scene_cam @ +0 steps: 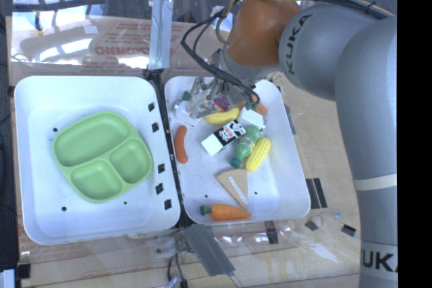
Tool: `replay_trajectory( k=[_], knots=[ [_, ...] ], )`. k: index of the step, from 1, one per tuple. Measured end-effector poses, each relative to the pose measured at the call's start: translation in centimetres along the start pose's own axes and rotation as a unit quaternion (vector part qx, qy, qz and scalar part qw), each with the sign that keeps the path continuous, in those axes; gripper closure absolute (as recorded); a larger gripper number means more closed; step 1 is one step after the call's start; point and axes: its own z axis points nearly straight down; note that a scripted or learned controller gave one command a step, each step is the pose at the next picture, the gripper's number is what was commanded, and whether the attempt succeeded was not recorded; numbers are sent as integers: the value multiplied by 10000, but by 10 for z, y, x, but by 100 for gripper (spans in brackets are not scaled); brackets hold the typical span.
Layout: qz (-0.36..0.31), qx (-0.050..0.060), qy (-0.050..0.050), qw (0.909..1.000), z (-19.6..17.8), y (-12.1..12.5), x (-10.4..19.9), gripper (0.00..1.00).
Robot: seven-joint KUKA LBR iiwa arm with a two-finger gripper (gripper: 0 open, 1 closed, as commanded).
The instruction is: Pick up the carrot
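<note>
Nearest, the carrot (229, 212) lies on its side against the front wall of the right bin (291, 175), leafy end pointing left, just below a tan wedge (233, 187). Further in sit a corn cob (258, 154), a green bottle (241, 154), a black-and-white box (223, 136) and a sausage (181, 144). At the far end the hand (202, 99) hangs over a banana (222, 117); how it stands I cannot tell. It is well apart from the carrot, so a descent here would likely seize the wrong item. Grasping near the wall risks bumping it, or nudging the wedge.
</note>
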Motion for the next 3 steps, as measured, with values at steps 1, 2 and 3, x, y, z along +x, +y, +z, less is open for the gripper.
replay_trajectory(
  k=[1, 2, 3],
  knots=[
    [-994, -27, 131, 9950, -151, -65, 14, 100],
    [-1990, -109, 191, 9798, -74, -69, 20, 100],
    [-2400, -45, 123, 9707, -288, -98, 18, 100]
  ],
)
